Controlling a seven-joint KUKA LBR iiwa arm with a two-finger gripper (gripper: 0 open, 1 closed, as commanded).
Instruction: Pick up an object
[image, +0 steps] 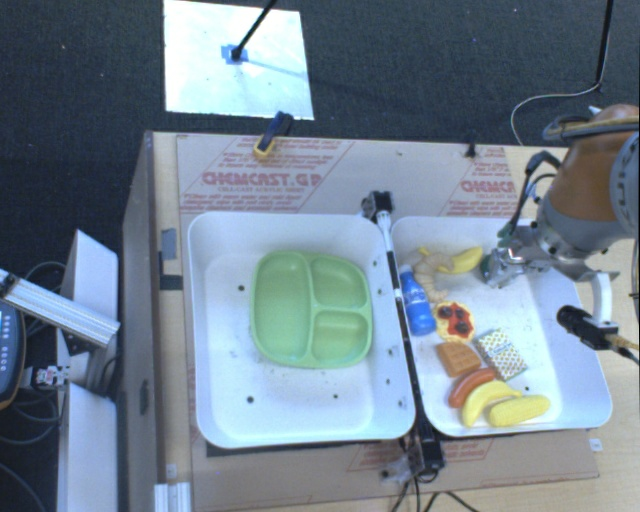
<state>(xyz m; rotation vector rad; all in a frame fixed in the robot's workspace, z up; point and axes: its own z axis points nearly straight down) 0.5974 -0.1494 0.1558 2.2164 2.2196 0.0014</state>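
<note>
Hand (497, 266) low in right bin (585, 375), grip unclear; beside glossy yellow banana (465, 260).

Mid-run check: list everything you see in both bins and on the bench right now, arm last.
Left bin: 1, white, left half of bench.
Divided plate: 1, light green, middle of left bin.
Right bin: 1, white, right half of bench.
Bottle: 1, blue with white cap, right bin's left edge.
Toy bananas: 2, yellow; one at the far end, one at the near end.
Toy hot dog: 1, orange-red, beside near banana.
Toy pizza slice: 1, centre.
Cracker: 1, orange.
Patterned block: 1, multicoloured.
Arm: 1, grey and orange, gripper low at right bin's far end.
</note>
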